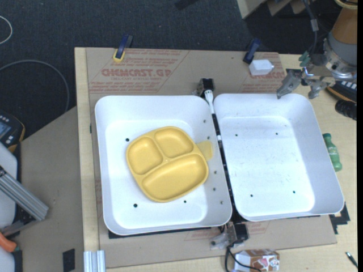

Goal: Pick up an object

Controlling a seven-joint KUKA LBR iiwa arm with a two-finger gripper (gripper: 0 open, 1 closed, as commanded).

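**Yellow tray in the left bin, claw up at the far right corner**

So here's the setup. The yellow plastic divided plate with three compartments [167,164] is lying flat in the left white shallow bin [110,123], a bit toward the near side and close to the bin's right wall. It's turned at an angle, with the two small compartments on the far side and the big one on the near side. A small yellowish tab sticks out from its right edge, toward the divider between the bins.

The right white shallow bin [317,129] sits just beside the left one, touching or nearly so along the middle, where a black cable or strip runs between them. Its floor has a scatter of dark specks on it.

The metal two-finger claw [299,86] is hanging over the far right corner of the right bin, right around the rim. Its fingers look spread apart, released, with nothing between them. It's well apart from the yellow plate.

Other bits: both bins rest on a brown cardboard sheet with red print [142,69] on the table. A small white block [261,67] sits on the cardboard at the far side near a blue clamp [252,51], another clamp with a yellow tip [121,48] is far left, and a green object [332,151] lies along the right bin's right edge.
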